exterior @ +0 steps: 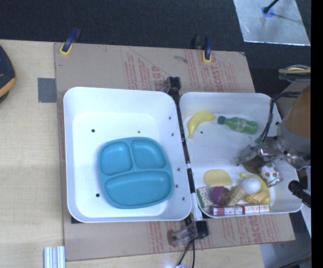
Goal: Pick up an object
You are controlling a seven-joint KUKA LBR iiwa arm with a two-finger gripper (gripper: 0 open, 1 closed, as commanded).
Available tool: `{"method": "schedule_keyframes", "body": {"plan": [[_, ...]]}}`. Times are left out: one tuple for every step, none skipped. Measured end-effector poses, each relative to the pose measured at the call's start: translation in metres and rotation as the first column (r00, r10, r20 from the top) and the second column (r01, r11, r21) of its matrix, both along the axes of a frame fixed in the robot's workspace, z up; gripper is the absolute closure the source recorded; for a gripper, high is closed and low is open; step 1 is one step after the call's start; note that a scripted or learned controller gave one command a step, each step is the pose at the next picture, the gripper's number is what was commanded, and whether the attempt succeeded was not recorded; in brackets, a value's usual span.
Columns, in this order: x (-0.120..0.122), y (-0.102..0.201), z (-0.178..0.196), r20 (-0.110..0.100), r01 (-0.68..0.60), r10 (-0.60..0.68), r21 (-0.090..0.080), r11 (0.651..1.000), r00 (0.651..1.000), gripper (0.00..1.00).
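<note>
Blue divided plate (135,172), yellow banana (199,120), green bottle (239,124), white bins (77,149).

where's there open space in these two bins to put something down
Left bin: bare floor rings the blue divided plate, widest behind it. Right bin: a bare patch between banana, green bottle and yellow chip. Its near right corner, by the gripper, is crowded.

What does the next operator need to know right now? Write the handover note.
Gripper: low over the right bin, near its right side; nothing visibly held.
Right bin: banana, green bottle, and a pile of small items along the front edge.
Left bin: blue divided plate.
Done: no pick evident.
Left: grasp one object and lift it.
</note>
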State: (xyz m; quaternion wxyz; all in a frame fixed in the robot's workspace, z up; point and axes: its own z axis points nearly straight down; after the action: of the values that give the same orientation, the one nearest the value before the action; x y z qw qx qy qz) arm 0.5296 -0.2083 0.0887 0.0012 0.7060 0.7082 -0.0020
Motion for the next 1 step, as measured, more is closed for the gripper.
{"method": "schedule_keyframes", "body": {"plan": [[0.0018, -0.0002, 0.017, 0.005, -0.002, 0.002, -0.001, 1.0, 1.0, 1.0]]}}
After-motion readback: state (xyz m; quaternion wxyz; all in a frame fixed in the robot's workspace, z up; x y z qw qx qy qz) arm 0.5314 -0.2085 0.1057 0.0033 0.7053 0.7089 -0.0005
